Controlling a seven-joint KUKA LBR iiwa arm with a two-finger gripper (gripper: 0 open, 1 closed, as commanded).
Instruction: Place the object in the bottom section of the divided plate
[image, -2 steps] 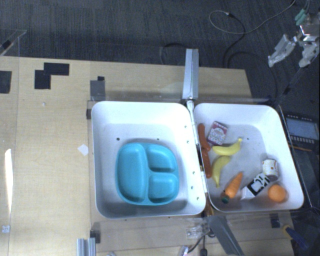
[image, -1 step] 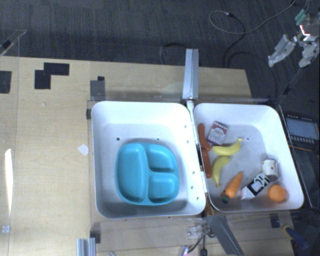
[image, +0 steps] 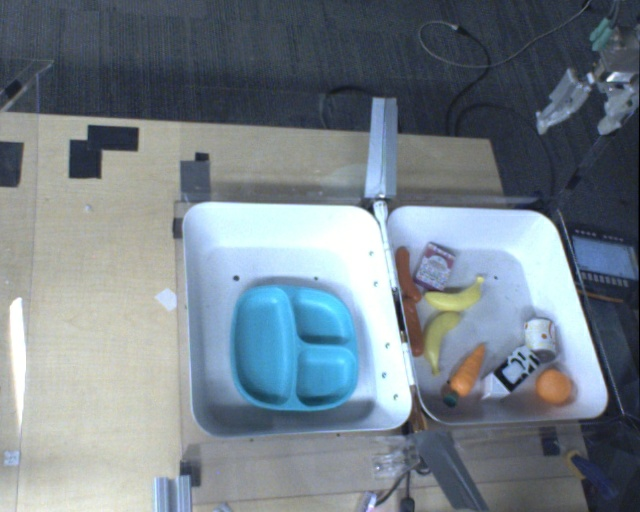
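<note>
1. We saw the left white bin (image: 200, 300) holding a light-blue divided plastic plate (image: 295, 347), none of its three sections occupied.
2. The right white bin (image: 560, 260) held two red sausages (image: 408, 300), a small red-and-white packet (image: 435, 266), two yellow bananas (image: 448, 312), an orange carrot (image: 465, 371), a white cup (image: 539, 333), a black-and-white box (image: 517, 368) and an orange fruit (image: 553, 386) at five o'clock.
3. The gripper (image: 590, 95) hung at one o'clock beyond the bins, cut off; we could not tell its state.
4. Bare bin floor ringed the plate.

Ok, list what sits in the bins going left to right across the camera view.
Blue divided plate → red sausage → small red-and-white packet → carrot → small white cup → orange.
</note>
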